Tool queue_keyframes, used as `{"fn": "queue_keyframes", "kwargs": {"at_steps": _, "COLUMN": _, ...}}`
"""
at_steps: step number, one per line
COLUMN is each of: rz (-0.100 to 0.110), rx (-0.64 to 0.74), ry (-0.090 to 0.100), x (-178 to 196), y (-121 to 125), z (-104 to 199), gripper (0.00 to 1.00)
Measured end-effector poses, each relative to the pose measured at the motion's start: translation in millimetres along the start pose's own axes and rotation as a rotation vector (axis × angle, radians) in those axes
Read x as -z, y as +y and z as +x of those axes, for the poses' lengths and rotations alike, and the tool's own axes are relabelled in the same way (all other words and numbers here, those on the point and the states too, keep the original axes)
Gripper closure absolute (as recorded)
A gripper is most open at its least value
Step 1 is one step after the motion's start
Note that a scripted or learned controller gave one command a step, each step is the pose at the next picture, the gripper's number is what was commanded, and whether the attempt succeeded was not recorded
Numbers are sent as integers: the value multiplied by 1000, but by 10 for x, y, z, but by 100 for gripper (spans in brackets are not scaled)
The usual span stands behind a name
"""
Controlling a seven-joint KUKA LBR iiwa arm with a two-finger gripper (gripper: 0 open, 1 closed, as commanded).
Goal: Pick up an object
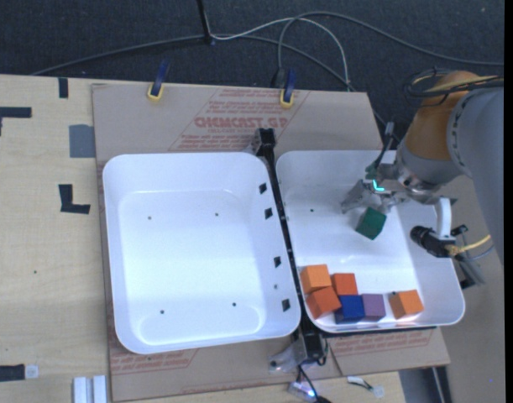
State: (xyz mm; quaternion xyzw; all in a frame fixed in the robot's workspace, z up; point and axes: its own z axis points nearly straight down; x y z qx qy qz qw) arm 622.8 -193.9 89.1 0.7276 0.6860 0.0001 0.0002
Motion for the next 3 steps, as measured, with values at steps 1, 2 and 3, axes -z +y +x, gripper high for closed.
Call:
{"fn": "queue_keyframes", "kwargs": {"at_steps": 1, "rz": 0, "rx": 59, "ry": 0, "x": 0, "y": -386, "z": 221, "gripper": 0}}
{"fn": "queue_keyframes", "kwargs": {"at_steps": 2, "rz": 0, "rx": 59, "ry": 0, "x": 99, "y": -384, "z": 216, "gripper": 100}}
{"fn": "queue_keyframes", "kwargs": {"at_steps": 3, "rz": 1, "rx": 67, "ry": 2, "x": -10, "y": 225, "z": 1122, "gripper": 100}}
